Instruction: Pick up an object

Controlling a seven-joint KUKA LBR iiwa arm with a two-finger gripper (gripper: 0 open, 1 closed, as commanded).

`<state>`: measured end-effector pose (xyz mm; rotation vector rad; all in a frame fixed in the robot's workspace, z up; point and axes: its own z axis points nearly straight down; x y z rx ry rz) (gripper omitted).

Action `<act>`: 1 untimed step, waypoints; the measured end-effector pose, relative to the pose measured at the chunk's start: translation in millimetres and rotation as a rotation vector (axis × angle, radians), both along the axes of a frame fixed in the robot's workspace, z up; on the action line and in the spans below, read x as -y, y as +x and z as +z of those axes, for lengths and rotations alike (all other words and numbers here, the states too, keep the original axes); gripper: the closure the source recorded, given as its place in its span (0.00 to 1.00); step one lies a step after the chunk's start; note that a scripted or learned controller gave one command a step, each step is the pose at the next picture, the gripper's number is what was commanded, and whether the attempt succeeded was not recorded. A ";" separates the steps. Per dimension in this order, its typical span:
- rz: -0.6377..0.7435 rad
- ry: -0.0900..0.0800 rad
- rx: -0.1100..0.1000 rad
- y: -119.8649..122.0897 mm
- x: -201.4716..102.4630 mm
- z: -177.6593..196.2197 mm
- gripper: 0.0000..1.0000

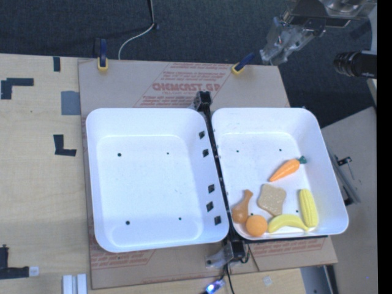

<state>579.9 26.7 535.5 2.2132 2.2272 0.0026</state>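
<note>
Presently, in the camera view, the gripper (283, 45) sits at the upper right of the frame, raised above the dark floor beyond the far edge of the bench and well apart from both bins. How far its claw stands open cannot be told at this angle and blur, and nothing is seen between its tips.

The right bin (257, 124) holds all the objects, gathered in its lower right part. A carrot (285, 169) lies tilted, its green top toward the right wall. Below it a slice of bread (272, 199) lies flat. A corn cob (308, 207) lies just beside the right wall, running top to bottom. A banana (287, 223) lies along the near wall, touching the lower end of the corn cob. An orange (256, 226) sits near the banana's left end, and a chicken drumstick (242, 208) lies just above the orange, close to the left wall.

The left bin (144, 124) occupies the centre left of the frame, on a cardboard sheet (177, 84).
</note>
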 end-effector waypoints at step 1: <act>0.004 0.002 -0.006 -39.0 -81.7 -11.4 1.00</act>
